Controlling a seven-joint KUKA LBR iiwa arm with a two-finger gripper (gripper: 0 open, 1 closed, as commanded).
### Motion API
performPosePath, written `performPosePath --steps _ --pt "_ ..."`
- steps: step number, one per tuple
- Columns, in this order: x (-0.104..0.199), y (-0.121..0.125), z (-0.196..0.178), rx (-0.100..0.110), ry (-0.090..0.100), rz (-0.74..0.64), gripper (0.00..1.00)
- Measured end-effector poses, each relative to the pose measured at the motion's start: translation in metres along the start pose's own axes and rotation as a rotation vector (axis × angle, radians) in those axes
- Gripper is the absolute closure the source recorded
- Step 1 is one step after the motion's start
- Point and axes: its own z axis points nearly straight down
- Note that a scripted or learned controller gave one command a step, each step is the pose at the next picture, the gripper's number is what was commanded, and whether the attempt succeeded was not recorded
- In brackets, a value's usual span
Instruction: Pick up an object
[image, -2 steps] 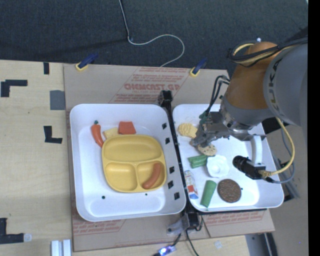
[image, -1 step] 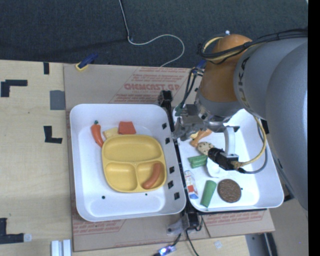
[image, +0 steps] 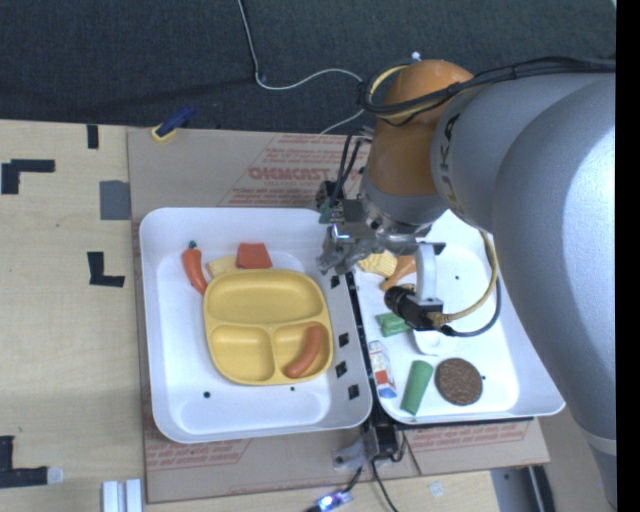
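Observation:
My gripper (image: 383, 250) hangs low over the far left corner of the right bin (image: 500, 345), under the arm's orange band. Directly below it lie a pale yellow food piece (image: 376, 264) and an orange piece (image: 403, 268), partly hidden by the wrist. Nearer in the same bin sit a small green block (image: 392, 323), a red-and-white tube (image: 381, 367), a green cylinder (image: 416, 386) and a brown round disc (image: 459, 380). Nothing can be seen held.
The left bin (image: 170, 330) holds a yellow divided plate (image: 260, 295) with a sausage (image: 308, 351) in one compartment. A carrot (image: 193, 268) and a red block (image: 253, 256) lie behind the plate. The divider between the bins (image: 350, 330) runs just left of the gripper.

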Motion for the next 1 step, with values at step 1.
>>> performPosePath --steps 1 --pt "-0.0073 0.0072 -0.0092 -0.001 0.000 0.003 1.00"
